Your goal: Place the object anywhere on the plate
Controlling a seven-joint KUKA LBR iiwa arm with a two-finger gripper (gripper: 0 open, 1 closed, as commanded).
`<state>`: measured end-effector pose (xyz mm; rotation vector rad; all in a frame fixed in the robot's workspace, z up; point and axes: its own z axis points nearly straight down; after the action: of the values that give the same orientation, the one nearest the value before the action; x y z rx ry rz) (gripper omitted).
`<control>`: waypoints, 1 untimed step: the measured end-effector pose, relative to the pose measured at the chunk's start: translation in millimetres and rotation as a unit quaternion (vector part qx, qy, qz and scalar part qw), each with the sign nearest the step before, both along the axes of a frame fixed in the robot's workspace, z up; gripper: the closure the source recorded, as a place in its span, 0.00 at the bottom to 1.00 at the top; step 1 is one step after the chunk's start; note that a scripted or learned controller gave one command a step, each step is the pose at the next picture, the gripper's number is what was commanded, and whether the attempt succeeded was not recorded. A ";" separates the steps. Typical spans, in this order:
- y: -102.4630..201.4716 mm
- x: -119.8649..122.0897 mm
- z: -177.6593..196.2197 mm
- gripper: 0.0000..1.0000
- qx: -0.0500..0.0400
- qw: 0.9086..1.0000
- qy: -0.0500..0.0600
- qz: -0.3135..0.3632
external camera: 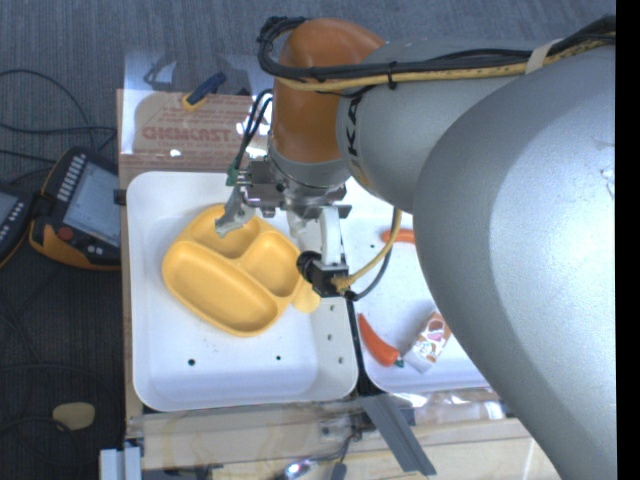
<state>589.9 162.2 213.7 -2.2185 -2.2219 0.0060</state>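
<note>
**Station status — arm over the plate**

The yellow plate (228,286) lies in the left bin (170,368). It is a divided dish: two small compartments on its far side and one long compartment on its near side. All visible plate surfaces are bare.

The gripper (272,230) hangs over the far side of the plate, above the two small compartments. The orange band (318,88) of the arm stands directly beyond the plate's far rim, and the grey arm body runs off to the plate's right. Whether the gripper is open or closed cannot be determined from this view, and no object can be seen in its grasp.

Loose objects lie to the right of the plate, across the bin divider, in the right bin (445,378):

- an orange carrot-shaped item (377,339) with a green tip, nearest to the plate's near-right corner;
- a small printed packet (430,341), touching or just beside the carrot-shaped item, on the side away from the plate;
- an orange piece (397,236), level with the plate's far compartments and partly hidden by the arm.

None of these objects rests on the plate.

Beyond the plate's far side, a cardboard box (185,133) stands against the left bin. Well to the plate's left, a handheld control pendant (78,208) lies on the carpet — its cables trail around it.
</note>
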 end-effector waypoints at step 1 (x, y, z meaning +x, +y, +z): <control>0.0 0.0 0.0 0.00 0.000 1.000 0.000 0.000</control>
<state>589.9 162.2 213.7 -2.2185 -2.2219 0.0060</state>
